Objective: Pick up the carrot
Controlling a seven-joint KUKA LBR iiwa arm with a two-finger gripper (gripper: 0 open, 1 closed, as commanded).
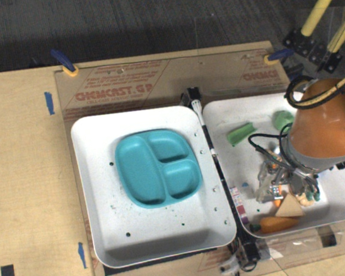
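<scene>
Hovering low in the right bin (pixel 341 203), your gripper (pixel 279 184) hides its jaws, so you cannot tell their state. Just below it, the carrot (pixel 278 222) lies by that bin's near wall. Further up rests a green block (pixel 241 133).

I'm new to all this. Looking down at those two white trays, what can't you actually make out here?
- Gripper: a tangle of cables blurs it; finger state unreadable.
- Carrot: lies by the right bin's near wall; whether the gripper touches it is unclear.
- Green piece: the arm's orange band covers part.
- Small bits under the wrist: too small to name.
</scene>
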